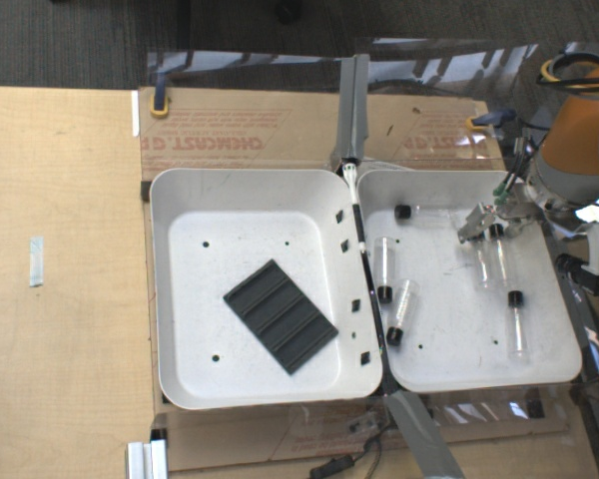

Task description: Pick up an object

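The gripper (476, 230) hangs low over the right bin (434, 365), near its back right part. Whether its fingers are wide or narrow cannot be told. Clear tubes with black caps lie in that bin; one tube (516, 322) lies just in front of the gripper. A dark ridged block (280, 315) lies tilted in the left bin (175, 267).

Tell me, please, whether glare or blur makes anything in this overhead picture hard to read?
In the camera view the light is even and shadows are soft; the dark ridged block in the left bin is crisp. The clear tubes nearly vanish against the white right bin. The gripper is small and cluttered, so its state is unreadable.
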Available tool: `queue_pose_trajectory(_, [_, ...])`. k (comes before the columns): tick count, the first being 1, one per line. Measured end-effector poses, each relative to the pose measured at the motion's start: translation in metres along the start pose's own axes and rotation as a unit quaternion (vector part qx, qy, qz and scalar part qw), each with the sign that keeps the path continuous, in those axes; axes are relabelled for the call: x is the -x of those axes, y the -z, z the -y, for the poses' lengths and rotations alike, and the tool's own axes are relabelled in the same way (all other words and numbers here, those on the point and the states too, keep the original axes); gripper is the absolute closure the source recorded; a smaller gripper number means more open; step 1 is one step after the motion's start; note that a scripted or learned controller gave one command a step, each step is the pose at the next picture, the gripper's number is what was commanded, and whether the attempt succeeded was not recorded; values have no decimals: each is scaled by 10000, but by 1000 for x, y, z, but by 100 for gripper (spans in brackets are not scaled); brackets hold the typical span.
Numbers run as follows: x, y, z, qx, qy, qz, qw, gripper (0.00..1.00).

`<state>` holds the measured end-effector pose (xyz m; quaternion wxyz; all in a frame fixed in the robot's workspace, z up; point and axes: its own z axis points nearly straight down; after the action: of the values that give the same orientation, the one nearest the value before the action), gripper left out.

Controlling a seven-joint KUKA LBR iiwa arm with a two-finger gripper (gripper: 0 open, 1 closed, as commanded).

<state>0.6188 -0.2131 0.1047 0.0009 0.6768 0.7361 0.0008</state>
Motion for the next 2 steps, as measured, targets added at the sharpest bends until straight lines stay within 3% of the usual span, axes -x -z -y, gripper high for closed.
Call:
queue_pose_trajectory(1, [2,14,-2,45,-14,16,10000,100])
queue_pose_trajectory(2, [1,14,-2,45,-12,17,10000,0])
